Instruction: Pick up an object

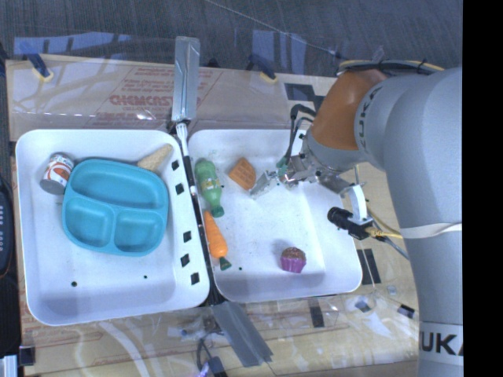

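In the right bin [330, 277] lie an orange wedge [242, 173], a green bottle [208, 185] against the left wall, a carrot [216, 239] below the bottle, and a purple cupcake [293, 259] toward the front. My gripper [269, 181] is low over the bin's back middle, just right of the orange wedge and close to it. I see nothing held in it. The grey arm with its orange band [342, 116] comes in from the right and hides the bin's right rear corner.
The left bin [31, 289] holds a blue divided tray [116, 206], a small can [55, 173] at its left and a tan wedge [156, 158] at its back right. A metal divider strip [185, 77] runs between the bins.
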Tool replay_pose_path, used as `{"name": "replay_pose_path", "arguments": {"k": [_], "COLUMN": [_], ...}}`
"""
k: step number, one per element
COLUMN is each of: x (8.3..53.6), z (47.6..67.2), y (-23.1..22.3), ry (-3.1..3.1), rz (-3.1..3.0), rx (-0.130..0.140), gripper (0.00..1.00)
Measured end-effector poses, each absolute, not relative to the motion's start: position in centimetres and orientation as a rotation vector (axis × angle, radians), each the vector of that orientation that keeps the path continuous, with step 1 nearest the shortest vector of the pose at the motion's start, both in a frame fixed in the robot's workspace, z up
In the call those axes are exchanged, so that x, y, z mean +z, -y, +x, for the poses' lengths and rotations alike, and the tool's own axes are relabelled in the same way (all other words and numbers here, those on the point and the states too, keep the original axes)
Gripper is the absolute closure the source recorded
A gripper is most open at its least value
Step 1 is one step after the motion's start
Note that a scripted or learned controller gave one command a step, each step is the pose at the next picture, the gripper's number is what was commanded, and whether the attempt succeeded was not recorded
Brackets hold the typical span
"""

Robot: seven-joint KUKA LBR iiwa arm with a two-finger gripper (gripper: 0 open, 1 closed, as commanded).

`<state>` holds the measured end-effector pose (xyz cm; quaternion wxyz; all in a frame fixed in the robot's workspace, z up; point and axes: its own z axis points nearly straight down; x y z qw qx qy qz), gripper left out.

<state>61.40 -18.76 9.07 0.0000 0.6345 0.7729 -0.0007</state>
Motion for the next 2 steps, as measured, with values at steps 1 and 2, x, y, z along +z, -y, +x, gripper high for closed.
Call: {"name": "replay_pose_path", "arguments": {"k": [1, 2], "x": [14.6, 9.0], "z": [65.9, 65.6], "y": [12.7, 11.6], "ry": [-2.441, -2.447], "rz": [1.974, 1.971], "rx": [0.005, -0.006], "gripper": [0.00, 0.00]}}
